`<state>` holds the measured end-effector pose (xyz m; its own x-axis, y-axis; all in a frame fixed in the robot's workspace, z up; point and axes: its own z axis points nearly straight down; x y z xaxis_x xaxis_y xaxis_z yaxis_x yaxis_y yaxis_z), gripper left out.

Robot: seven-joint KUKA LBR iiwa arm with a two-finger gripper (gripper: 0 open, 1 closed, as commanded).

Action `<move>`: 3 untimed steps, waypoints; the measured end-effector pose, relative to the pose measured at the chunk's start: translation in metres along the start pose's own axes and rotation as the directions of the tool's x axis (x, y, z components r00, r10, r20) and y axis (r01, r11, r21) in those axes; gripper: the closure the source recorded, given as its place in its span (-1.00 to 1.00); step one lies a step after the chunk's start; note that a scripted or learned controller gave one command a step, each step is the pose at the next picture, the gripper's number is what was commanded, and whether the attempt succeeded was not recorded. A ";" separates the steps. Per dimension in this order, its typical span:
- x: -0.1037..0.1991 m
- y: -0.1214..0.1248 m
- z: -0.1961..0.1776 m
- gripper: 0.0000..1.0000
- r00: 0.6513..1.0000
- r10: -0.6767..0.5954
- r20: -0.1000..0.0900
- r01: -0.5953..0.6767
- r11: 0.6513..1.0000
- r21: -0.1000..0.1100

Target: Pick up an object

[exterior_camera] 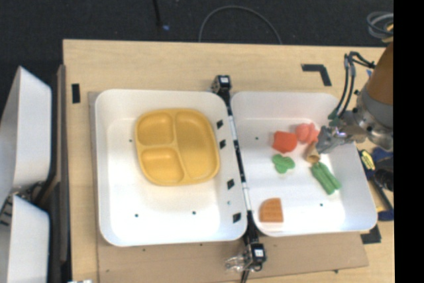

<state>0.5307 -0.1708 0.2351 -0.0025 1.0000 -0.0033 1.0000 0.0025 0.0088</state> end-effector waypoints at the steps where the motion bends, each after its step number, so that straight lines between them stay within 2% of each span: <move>1: -0.001 0.001 -0.006 1.00 1.000 -0.001 -0.002 0.001 1.000 0.006; 2: 0.044 -0.006 -0.003 1.00 1.000 -0.003 -0.003 0.003 1.000 0.007; 3: 0.103 0.004 -0.007 1.00 1.000 -0.006 -0.005 0.006 1.000 0.006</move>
<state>0.5339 -0.0677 0.2416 -0.0089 1.0000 0.0015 1.0000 0.0089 0.0027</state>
